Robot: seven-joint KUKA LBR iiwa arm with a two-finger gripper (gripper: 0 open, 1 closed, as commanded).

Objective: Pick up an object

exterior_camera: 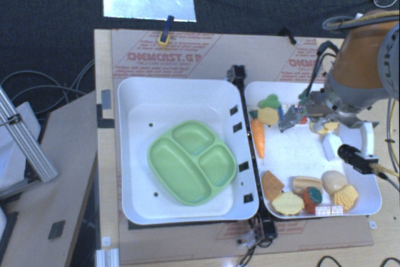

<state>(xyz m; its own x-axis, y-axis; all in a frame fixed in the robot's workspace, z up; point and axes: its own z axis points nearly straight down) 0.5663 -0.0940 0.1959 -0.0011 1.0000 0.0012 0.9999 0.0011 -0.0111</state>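
Candidate objects lie in the right bin, most of them along its 6 o'clock wall: a tan wedge, a yellow round piece, a bread-like roll, a red and teal item, a pale egg shape and a ridged yellow piece. A carrot lies against the bin's 9 o'clock wall, long axis running 12 to 6 o'clock. A green and yellow cluster sits at the bin's 11 o'clock corner.

Gripper position: low over the upper half of the right bin, fingers pointing toward 9 o'clock. Finger opening cannot be told at this resolution, and no object can be seen between the fingers.

Governing relation: the cluster lies just beside the gripper at its 10 o'clock; the carrot lies near it at 8 o'clock. Both are the nearest targets by judgement. The row at the 6 o'clock wall is well apart from the tool. For the carrot, a grasp across its short axis would suit, closing along the 9-to-3 line; the adjacent bin wall may obstruct one finger.

Left bin holds a green divided tray; it sits apart from the tool, at 9 o'clock.
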